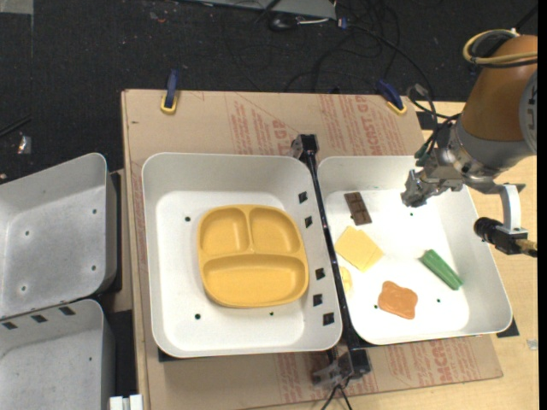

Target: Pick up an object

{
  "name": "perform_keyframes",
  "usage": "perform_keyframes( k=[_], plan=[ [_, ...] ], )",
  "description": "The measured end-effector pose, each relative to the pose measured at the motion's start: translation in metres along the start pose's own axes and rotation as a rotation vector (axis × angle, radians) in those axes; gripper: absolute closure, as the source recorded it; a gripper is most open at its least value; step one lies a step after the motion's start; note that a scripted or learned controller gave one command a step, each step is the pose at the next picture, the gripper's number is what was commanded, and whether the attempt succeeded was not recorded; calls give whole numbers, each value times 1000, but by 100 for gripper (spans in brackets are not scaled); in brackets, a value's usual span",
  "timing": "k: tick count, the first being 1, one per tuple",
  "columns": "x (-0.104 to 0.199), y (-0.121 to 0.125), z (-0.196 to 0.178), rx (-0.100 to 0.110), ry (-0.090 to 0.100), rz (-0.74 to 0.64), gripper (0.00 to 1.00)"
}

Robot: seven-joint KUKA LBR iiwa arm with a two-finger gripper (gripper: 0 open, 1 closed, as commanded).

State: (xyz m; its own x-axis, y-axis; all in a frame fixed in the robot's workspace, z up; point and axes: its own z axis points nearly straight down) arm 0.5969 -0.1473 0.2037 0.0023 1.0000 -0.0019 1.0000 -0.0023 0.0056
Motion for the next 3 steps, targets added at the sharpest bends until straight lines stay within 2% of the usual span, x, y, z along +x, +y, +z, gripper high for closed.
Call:
perform_keyframes(
  k=[1, 3],
  plan=[
    [0, 1, -11, 3, 1, -3, 100],
    [119, 5, -29, 4, 3, -11, 100]
  ],
)
